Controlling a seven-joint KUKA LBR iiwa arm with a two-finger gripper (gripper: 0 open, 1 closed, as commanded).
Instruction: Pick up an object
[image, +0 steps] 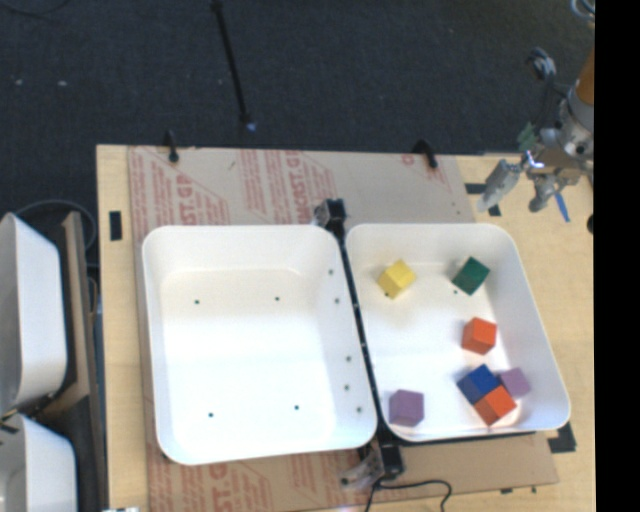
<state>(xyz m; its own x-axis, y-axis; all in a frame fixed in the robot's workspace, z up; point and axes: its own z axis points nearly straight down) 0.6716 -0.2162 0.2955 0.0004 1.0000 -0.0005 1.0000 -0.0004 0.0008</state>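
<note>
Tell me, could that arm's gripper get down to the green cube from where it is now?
Probably yes. The gripper hangs above the bench just beyond the right bin's far corner, and the green cube sits alone near that corner, with nothing over or against it.

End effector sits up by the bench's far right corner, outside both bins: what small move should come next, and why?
Probably a short move toward the right bin, stopping above the green cube. The end effector hangs beyond the bin's far rim with nothing between its fingers, and that cube is the nearest one, standing apart from the others.
</note>
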